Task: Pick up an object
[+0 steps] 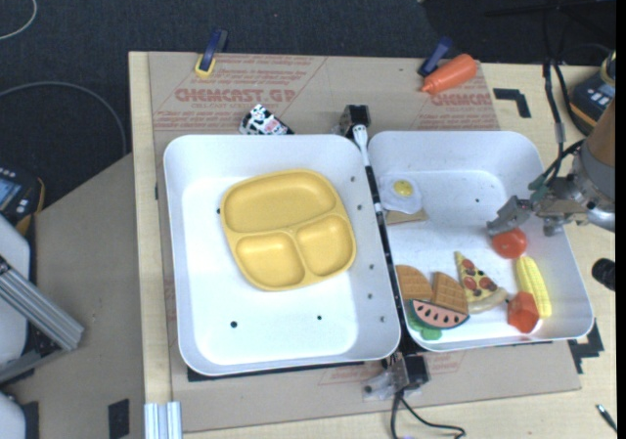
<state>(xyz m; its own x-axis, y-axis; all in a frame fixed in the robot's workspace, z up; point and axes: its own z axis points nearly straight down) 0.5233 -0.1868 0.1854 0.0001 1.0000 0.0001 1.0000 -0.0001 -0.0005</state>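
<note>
Camera view, from above and at a slant, has the grey two-finger gripper (pixel 526 216) low over the right-hand shallow white plastic bin (pixel 460 155), at that bin's right side, with the grey arm (pixel 599 158) behind it running off to the right. Its two fingers stand spread apart, one tip to the left near a small red round toy tomato (pixel 508 243) and the other to the right; nothing sits between them. The tomato lies just below the left fingertip (whether they touch I cannot tell). Just beyond the tomato, further from the gripper toward the near wall, lies a yellow toy corn cob (pixel 533 285), and at its lower end a red toy pepper-like piece (pixel 522 313). To the gripper's left along the bin floor lie a toy pizza slice (pixel 476 281), a brown waffle-patterned toy piece (pixel 448 289), a tan bread-like toy piece (pixel 412 282) and a toy watermelon slice (pixel 435 314), bunched together near the front corner. Well to the left of the gripper, near the wall shared by the bins, lies a white toy fried egg with a yellow yolk (pixel 401 193). Further left still, the left-hand shallow white bin (pixel 196 261) holds a yellow three-compartment plastic plate (pixel 287 228). Beyond the bins, on the cardboard-covered bench top (pixel 313 85), lie an orange toy carrot (pixel 449 73) and a small black-and-white toy (pixel 262 121).
</note>
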